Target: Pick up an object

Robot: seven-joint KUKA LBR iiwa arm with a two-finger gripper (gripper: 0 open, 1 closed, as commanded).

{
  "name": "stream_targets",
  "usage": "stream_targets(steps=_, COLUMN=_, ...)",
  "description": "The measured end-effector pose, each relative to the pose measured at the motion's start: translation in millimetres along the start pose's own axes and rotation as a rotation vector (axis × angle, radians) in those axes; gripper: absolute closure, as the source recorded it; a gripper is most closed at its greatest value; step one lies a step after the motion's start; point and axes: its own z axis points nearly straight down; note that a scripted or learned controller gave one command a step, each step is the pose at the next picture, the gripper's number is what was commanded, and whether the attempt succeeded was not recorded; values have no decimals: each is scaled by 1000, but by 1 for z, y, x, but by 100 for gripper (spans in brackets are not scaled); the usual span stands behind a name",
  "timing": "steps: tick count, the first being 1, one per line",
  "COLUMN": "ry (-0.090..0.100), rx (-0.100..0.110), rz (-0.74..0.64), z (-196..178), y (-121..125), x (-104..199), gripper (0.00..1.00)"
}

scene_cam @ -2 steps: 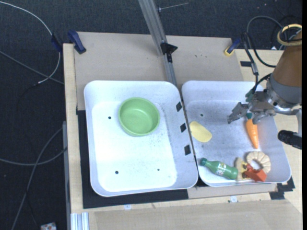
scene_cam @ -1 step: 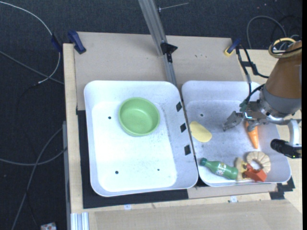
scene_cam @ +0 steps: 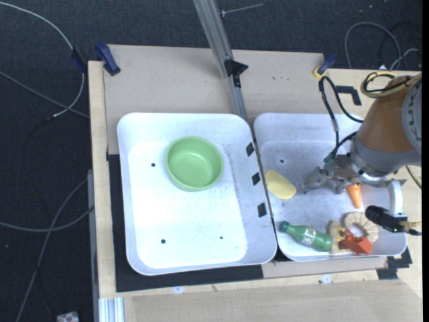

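Observation:
In the right bin (scene_cam: 301, 129) my gripper (scene_cam: 322, 184) hangs low over the floor, open, with nothing between its fingers. A yellow lemon-like piece (scene_cam: 280, 184) lies just left of it by the bin's left wall. A small orange carrot (scene_cam: 354, 194) lies just right of the gripper, under the wrist. Along the front wall lie a green bottle (scene_cam: 307, 235) on its side, a beige ring (scene_cam: 360, 225) and a red piece (scene_cam: 355, 245). A green bowl (scene_cam: 194, 163) sits upright in the left bin (scene_cam: 144, 200).
The grey arm with its orange band (scene_cam: 389, 123) covers the right bin's right side. A metal pole (scene_cam: 216, 29) runs from the top down to the gap between the bins. Black cables (scene_cam: 332, 106) loop at the back right.

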Motion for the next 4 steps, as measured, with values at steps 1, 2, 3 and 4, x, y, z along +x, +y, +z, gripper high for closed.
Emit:
stream_targets(steps=1, ry=0, rx=-10, rz=0, z=-16, y=2, x=0, gripper=100)
stream_targets(steps=2, ry=-9, rx=-22, rz=-1, z=-71, y=8, x=-9, gripper=100)
stream_targets(steps=3, ry=-8, rx=-26, rz=-3, z=-138, y=12, x=-3, gripper=100)
stream_targets(steps=4, ry=-8, rx=-23, rz=-2, z=-180, y=12, x=-2, gripper=100)
